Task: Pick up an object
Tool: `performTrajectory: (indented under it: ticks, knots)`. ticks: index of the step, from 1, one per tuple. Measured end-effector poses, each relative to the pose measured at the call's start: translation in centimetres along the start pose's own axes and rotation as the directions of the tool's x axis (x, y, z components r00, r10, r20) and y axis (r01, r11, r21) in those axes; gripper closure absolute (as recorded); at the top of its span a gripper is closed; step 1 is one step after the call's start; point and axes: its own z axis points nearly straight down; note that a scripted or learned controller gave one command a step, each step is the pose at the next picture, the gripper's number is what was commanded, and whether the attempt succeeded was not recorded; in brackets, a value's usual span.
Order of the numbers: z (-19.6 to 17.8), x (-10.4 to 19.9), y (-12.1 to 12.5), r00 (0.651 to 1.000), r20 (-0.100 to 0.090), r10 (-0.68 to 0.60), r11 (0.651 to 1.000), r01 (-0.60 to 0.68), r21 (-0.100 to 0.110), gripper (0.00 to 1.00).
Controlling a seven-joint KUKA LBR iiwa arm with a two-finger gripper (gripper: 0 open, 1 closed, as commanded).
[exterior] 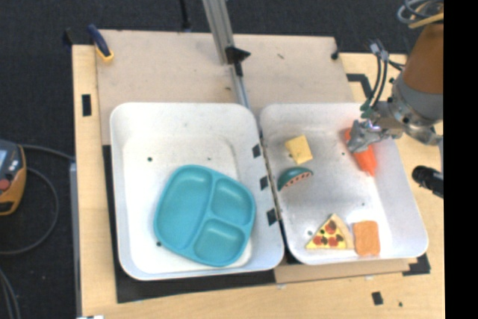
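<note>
At the near edge of the right bin lay a pizza slice toy and, just beside it, an orange flat piece with a rough surface. The end effector was at the bin's far right part. An orange carrot-like object lay directly under it, its long axis running toward the near right. Whether the object was touched or clamped, I could not tell. A yellow block and a half-round teal toy lay well apart to the left. The left bin carried a smooth teal divided plate.
</note>
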Motion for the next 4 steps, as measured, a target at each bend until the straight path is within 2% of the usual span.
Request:
performTrajectory:
  ticks: [1,2,3,4]
  knots:
    - [-5.4,-0.2,0.2,1.0,0.0,0.0,1.0,0.0,0.001,1.0]
    - [-4.5,3.9,0.7,1.0,-0.003,-0.002,1.0,0.002,0.007,1.0]
    - [-4.7,9.0,2.0,1.0,-0.003,-0.003,1.0,0.003,0.006,1.0]
    - [-3.2,14.8,3.1,1.0,-0.004,-0.004,1.0,0.004,0.009,1.0]
